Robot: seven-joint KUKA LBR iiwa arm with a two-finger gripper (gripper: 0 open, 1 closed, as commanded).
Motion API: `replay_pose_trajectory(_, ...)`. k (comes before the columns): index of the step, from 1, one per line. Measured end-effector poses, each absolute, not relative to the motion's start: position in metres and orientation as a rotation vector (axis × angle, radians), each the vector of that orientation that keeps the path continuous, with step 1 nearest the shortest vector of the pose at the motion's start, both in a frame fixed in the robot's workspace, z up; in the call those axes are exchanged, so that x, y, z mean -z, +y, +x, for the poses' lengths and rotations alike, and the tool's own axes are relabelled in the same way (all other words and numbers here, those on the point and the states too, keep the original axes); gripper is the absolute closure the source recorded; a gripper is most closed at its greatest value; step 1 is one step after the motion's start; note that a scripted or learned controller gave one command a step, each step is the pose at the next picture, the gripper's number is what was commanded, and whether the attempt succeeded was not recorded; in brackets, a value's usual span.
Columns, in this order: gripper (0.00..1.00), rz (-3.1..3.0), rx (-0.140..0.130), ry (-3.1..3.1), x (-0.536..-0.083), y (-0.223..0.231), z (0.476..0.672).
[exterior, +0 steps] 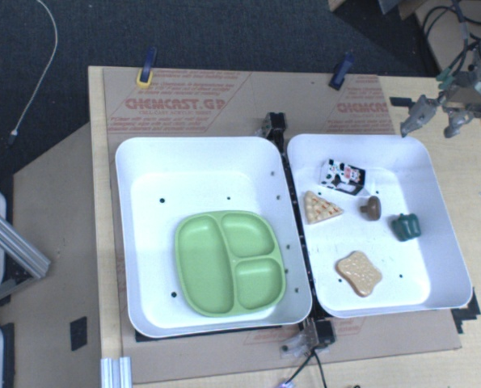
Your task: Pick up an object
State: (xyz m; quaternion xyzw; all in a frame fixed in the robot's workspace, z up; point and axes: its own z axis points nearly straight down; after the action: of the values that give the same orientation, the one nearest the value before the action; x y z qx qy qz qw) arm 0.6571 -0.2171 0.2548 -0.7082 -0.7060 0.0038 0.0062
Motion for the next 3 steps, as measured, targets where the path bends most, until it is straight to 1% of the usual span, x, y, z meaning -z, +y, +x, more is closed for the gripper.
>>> replay_pose_trajectory(1,0.0,-2.221,-0.001,-2.222,-0.264,-0.216,0.66)
replay_pose_trajectory(2,0.0,-2.219,-0.006,-2.217,-0.21,-0.22,0.65)
replay_pose_trajectory(3,0.0,-2.219,-0.001,-2.22,-0.158,-0.21,0.647)
